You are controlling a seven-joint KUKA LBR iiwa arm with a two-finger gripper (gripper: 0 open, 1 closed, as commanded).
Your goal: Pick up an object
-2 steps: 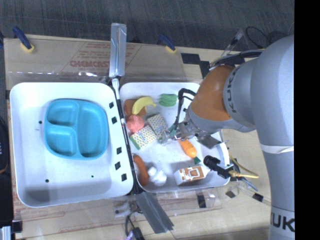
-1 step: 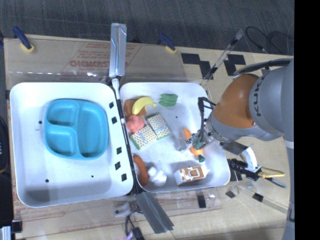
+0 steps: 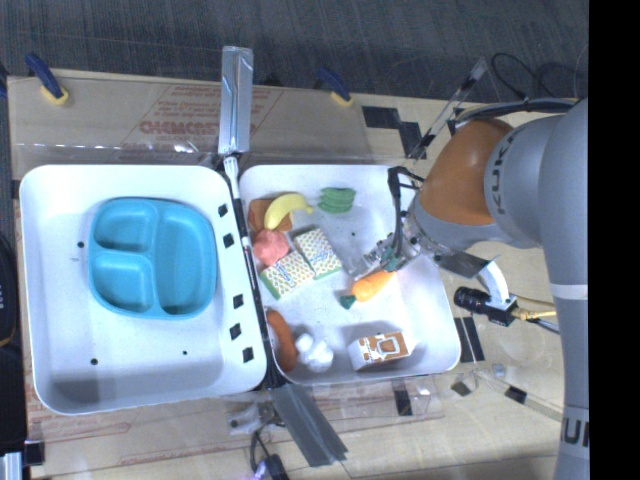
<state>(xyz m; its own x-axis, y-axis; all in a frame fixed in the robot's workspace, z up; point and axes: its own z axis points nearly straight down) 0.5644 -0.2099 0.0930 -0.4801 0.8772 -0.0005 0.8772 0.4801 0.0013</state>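
Note:
My gripper [image 3: 386, 256] is down inside the right bin [image 3: 432, 308], near its right wall. Just below and left of it lies an orange carrot [image 3: 371, 286] with a green tip, its upper end touching or nearly touching the gripper. Two patterned boxes [image 3: 303, 261] lie to the gripper's left. A yellow banana [image 3: 288, 206] and a green item [image 3: 338, 199] rest at the bin's far end. A small brown-and-white carton [image 3: 381, 349] sits near the front wall.
A pink ball-like item [image 3: 268, 246] and a brown item [image 3: 259, 213] lie against the right bin's left wall. A reddish sausage shape [image 3: 282, 335] and a white lump [image 3: 318, 353] sit front left. The left bin [image 3: 60, 368] holds a blue divided tray [image 3: 155, 256].

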